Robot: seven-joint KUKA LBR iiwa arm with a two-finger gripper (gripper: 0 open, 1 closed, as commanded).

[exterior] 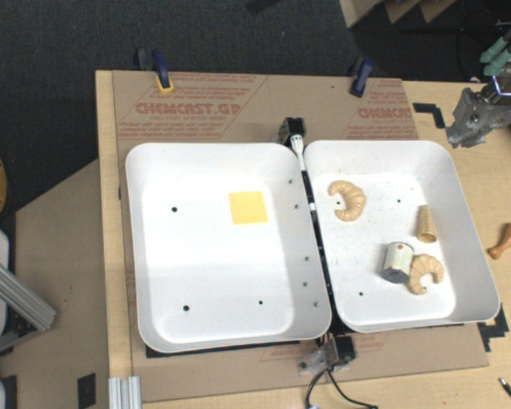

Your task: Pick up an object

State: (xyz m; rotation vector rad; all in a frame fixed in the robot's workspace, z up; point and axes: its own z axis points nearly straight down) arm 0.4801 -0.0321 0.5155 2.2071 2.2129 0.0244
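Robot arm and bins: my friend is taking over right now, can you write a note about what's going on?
Gripper: parked high at the right, outside the bins, over the bench's far right corner. I cannot tell if it is open or shut, and nothing shows in it.

Left bin: one flat yellow square.

Right bin: a croissant near the far left side, a small cone towards the right, a grey and white cylinder touching a second croissant near the front.

Done: nothing picked up yet.

Left: bring the arm down over one object, grasp it and lift.
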